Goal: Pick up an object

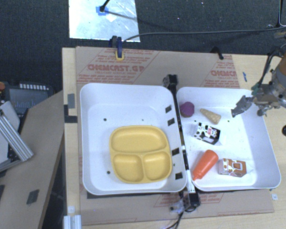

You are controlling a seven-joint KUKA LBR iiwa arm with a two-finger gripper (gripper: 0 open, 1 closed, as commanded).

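Down at the near edge, the orange carrot (205, 163) lies in the right bin (269, 161), its long axis on a slant: rounded fat end up and to the right, narrower end down-left, almost at the divider between the bins. Just to its right sits a small brown-and-white carton (232, 167), lying flat, close to the bin's near wall. Up from the carrot, a black-and-white printed packet (206, 132) sits near the middle of the bin, apart from its neighbours. Further back, a purple ball (187, 109) hugs the divider side, and beside it a tan cone-shaped piece (210, 116) lies on its side, tip pointing up-left toward the ball, wide end down-right.

Over in the left bin (93, 128), a yellow three-section plate (140, 154) sits alone, toward the near half, its two small sections nearest us.

And the gripper (240, 109) comes in from the right, hovering over the far right part of the right bin, fingers spread apart with nothing between them. It hangs right of the cone, well apart from the carrot and the carton. Nothing lies directly under the fingers but bare white floor. The arm's wrist (276, 92) sits over the bin's right rim.
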